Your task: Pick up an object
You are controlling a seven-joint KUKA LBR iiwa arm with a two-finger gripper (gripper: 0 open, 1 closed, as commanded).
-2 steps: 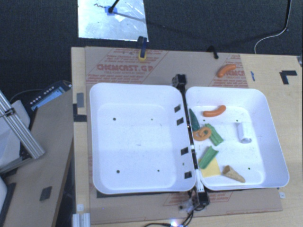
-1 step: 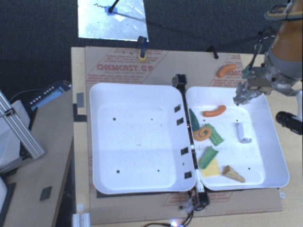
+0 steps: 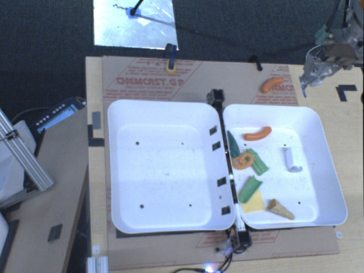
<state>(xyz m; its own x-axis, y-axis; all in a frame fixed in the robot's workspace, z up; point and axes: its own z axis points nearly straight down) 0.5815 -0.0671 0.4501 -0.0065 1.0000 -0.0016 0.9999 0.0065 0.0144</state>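
My claw (image 3: 314,77) hangs at the upper right of the frame, above the counter (image 3: 148,75) and beyond the far rim of the right bin (image 3: 318,152), with nothing between its tips that I can see; whether it is wide or narrow I cannot tell from this slant. Everything I might pick lies in that right bin, lower in the frame and well apart from me. An orange sausage shape (image 3: 257,133) rests near the bin's far wall. Below it, close to the divider between the two bins, an orange ring (image 3: 243,161) touches a green piece (image 3: 259,164), and a dark green strip (image 3: 234,145) runs along the divider just beside them. Further down lies another green piece (image 3: 249,189), its lower end against a yellow wedge (image 3: 254,202), and a tan cone (image 3: 281,209) sits near the bin's near wall. A small white cylinder (image 3: 293,158) lies by itself toward the right side of the bin. A second orange sausage (image 3: 272,85) lies outside the bins on the counter, at the upper right, near my claw. The left bin (image 3: 165,169) fills the middle of the frame.
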